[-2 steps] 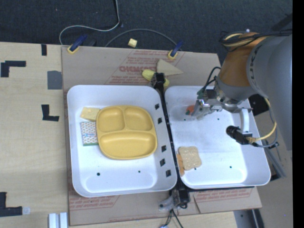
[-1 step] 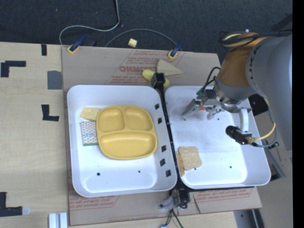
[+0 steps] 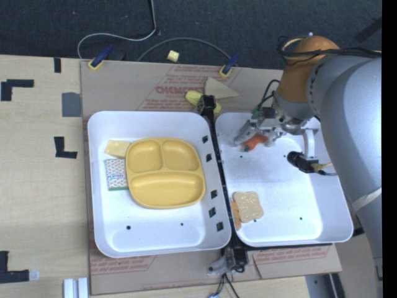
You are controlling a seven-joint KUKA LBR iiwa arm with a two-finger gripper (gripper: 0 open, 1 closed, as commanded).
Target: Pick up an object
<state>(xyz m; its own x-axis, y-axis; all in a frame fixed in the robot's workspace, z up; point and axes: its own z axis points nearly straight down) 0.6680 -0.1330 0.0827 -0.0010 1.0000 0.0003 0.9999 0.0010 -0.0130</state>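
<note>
- The arm (image 3: 347,104) reaches in from the right, and its claw (image 3: 257,132) is down in the upper left part of the right bin (image 3: 291,228).
- A small orange-red object (image 3: 254,143) sits right at the claw's tip, on or just above the bin floor. It looks like the pick target.
- Honestly can't tell whether the claw is open, closed or gripping that object; the tip is a grey blur at this angle.
- So the step in hand looks like the grab itself: claw at the object, no clear lift yet.
- Next move would call for a firm pinch on it and a straight lift, clear of the bin wall and the divider just to the left.
- Other options: a tan toast-like piece (image 3: 247,206) by the right bin's lower left, and a yellow divided tray (image 3: 165,172) in the left bin (image 3: 155,238) with a pale yellow block (image 3: 116,148) and a patterned card (image 3: 115,174) beside it.
</note>
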